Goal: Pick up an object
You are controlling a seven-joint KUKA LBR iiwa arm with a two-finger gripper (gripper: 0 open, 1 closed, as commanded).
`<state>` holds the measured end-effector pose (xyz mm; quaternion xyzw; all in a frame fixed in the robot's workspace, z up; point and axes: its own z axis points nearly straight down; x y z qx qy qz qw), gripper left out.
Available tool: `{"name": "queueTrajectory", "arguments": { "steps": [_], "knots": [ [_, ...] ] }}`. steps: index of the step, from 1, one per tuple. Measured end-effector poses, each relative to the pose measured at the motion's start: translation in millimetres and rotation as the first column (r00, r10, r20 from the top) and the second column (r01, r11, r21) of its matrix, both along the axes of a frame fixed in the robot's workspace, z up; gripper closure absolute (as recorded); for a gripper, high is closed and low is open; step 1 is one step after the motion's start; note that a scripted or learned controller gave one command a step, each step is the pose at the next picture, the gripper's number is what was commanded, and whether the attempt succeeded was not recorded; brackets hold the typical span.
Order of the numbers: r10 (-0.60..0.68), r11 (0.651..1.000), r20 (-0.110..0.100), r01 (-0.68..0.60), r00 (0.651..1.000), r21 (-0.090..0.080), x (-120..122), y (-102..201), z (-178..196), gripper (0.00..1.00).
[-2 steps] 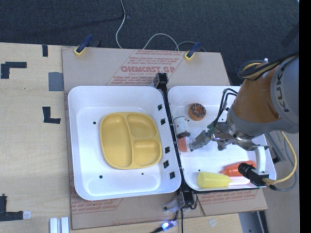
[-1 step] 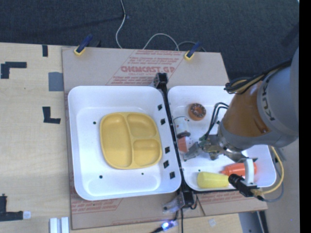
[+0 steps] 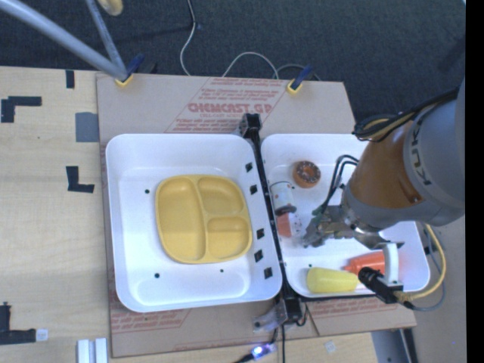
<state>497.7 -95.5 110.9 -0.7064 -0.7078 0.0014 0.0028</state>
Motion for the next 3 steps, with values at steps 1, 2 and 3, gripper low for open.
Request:
{"name": "queueTrajectory", "arguments": {
  "steps": [1, 2, 3],
  "knots": [
    [-0.001, 1.000, 0.010, 0.001, 1.000, -0.003, 3.5, -2.3, 62.4, 1.00],
    [0.000, 1.000, 0.010, 0.000, 1.000, -0.003, 4.1, 4.6, 123.4, 1.00],
    [0.000, 1.000, 0.007, 0.000, 1.000, -0.002, 4.8, 4.8, 146.0, 1.00]
  ]
}}
